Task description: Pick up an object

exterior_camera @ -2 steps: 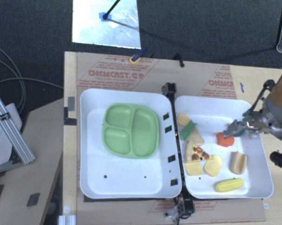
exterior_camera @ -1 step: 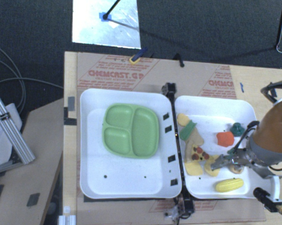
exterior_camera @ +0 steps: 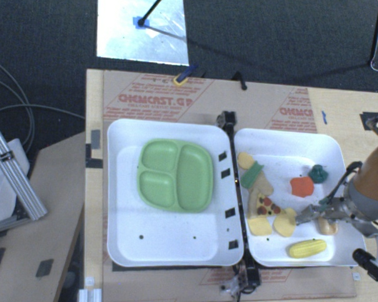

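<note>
Camera view, from above at a slant: the gripper (exterior_camera: pixel 306 214) sits low in the right bin (exterior_camera: pixel 283 140), reaching in from the right edge. Its dark fingers point left toward the toy food; whether they are apart or closed I cannot tell, they blur into one dark shape. Nothing is visibly between them.

Just off the tips, to the left, a pale yellow piece (exterior_camera: pixel 284 223) lies almost touching. Just behind the tips, under the wrist, a small tan piece (exterior_camera: pixel 326 226). Nearer the front of the bin, below the gripper, a yellow corn cob (exterior_camera: pixel 307 248) lies on its side, close but apart.

Above the gripper, an orange-red block (exterior_camera: pixel 302 186), and beyond it a dark green piece (exterior_camera: pixel 319 173) near the bin's far right.

Farther left: a pizza slice (exterior_camera: pixel 263 202) with red dots, a second pale yellow round (exterior_camera: pixel 259 227) at its base, a green strip (exterior_camera: pixel 252 174) and a yellow lump (exterior_camera: pixel 245 160) at the top.

Well apart, across the black divider (exterior_camera: pixel 234 180), the left bin (exterior_camera: pixel 166 246) holds a light green divided plate (exterior_camera: pixel 175 175). Both bins rest on a cardboard sheet (exterior_camera: pixel 154 95).
</note>
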{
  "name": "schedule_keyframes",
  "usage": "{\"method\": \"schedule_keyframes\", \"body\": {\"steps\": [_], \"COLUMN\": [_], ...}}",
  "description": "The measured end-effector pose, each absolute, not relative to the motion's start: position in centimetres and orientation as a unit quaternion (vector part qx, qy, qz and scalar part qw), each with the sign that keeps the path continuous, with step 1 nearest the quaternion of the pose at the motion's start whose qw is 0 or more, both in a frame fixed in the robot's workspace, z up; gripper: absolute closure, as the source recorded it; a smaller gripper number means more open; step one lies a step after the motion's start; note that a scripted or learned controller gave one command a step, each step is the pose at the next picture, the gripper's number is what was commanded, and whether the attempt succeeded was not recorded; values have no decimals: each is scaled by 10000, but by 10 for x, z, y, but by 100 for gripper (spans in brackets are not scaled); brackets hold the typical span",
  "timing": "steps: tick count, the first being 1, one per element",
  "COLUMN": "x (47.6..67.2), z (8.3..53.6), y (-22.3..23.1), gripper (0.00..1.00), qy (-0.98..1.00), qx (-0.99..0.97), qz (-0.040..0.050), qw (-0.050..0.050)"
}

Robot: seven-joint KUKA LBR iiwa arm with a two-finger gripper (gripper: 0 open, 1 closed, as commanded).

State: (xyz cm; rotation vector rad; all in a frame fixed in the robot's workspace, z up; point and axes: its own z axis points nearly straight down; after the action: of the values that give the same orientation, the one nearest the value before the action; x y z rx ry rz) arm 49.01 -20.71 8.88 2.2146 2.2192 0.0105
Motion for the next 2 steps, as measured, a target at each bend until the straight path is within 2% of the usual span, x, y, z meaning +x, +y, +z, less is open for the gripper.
{"method": "schedule_keyframes", "body": {"steps": [1,2], "x": [546,541], "z": [87,191], "y": [-117,-11], "gripper": [0,0], "qy": [7115,7128], "qx": [7026,7013], "qz": [44,62], "qw": [44,25]}}
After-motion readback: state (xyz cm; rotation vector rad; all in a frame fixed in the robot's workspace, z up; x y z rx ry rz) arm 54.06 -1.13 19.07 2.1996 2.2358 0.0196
